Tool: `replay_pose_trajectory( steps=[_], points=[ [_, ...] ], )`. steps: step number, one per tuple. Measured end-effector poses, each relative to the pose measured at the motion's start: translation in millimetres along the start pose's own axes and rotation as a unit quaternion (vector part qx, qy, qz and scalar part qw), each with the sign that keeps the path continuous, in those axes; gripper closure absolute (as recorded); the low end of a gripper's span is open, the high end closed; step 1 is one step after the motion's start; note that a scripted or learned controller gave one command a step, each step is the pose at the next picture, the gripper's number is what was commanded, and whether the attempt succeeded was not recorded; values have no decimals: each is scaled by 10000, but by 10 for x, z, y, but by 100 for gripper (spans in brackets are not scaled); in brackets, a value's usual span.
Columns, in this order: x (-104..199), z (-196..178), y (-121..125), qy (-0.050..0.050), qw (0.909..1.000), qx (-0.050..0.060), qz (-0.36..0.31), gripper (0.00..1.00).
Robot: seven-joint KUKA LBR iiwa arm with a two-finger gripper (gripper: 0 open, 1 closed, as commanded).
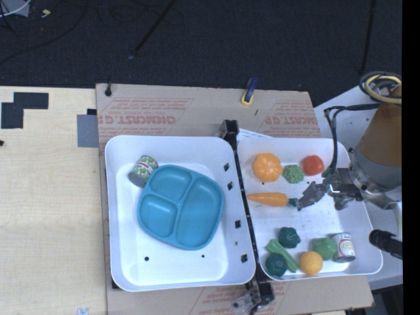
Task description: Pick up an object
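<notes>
The right bin (359,176) holds toy food: an orange pumpkin-like fruit (267,167), a small green broccoli (293,173), a red tomato (313,165) and a carrot (268,199) lying flat. Toward the front lie a dark green broccoli (288,237), a green pod (281,250), a dark green round piece (275,264), an orange ball (311,262), a light green piece (324,247) and a small can (344,247). My gripper (307,197) hangs low over the middle of this bin, just right of the carrot's tip and below the tomato. I see nothing held in it.
In the left bin (125,241) a blue divided plate (180,206) sits, with a small round greenish can (143,168) at its upper left. A black divider (239,202) runs between the bins. The grey arm body (384,149) stands over the right bin's right edge.
</notes>
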State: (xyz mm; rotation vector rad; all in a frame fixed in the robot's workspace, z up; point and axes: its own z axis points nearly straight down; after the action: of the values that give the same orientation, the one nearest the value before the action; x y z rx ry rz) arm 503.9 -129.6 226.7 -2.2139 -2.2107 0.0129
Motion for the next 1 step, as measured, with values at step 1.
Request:
replay_pose_trajectory(
  steps=[1],
  points=[
    [-3, -54, 21, -9, 10000, -53, -8, 0]
  ],
)
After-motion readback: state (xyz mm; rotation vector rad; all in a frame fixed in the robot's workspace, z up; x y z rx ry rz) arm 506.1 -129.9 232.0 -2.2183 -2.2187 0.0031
